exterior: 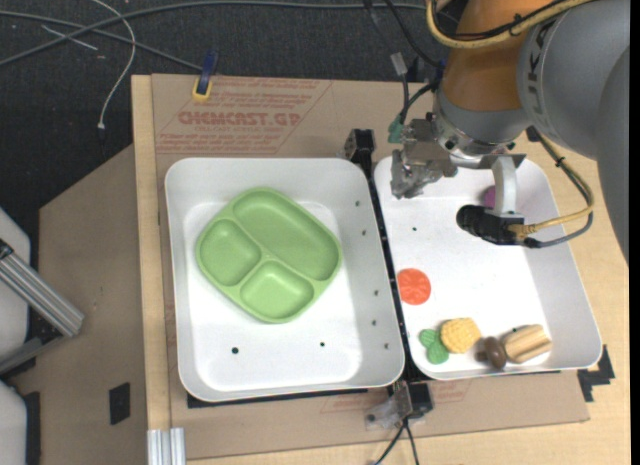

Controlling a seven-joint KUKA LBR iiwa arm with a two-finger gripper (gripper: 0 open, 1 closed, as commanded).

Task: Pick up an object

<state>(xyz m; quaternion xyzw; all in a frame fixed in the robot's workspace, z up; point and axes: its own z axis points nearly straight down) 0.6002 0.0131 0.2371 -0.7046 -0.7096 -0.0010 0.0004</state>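
The grey arm with its orange band (500,13) comes in from the upper right of the frame, and its gripper (415,181) hangs over the upper left corner of the right-hand shallow white bin (560,253). Whether the gripper is apart or together, I cannot tell from this angle, and nothing shows held in it.

Along the lower edge of that bin sits a little cluster: a flat round orange-red piece (414,286) near the bin's left wall, and below it a green leafy toy piece (434,344) touching a knobbly yellow toy corn piece (459,333). Just right of those lies a tan cylinder with a dark brown end (516,344), on its side. A small purple thing (489,196) peeks out behind the arm's hardware near the upper middle of the bin; too hidden to say more.

Over in the left-hand shallow white bin (200,353), a pale green plastic plate with 3 compartments (268,253) lies flat in the middle. Both bins rest on the brown cardboard-covered worktop (240,118).
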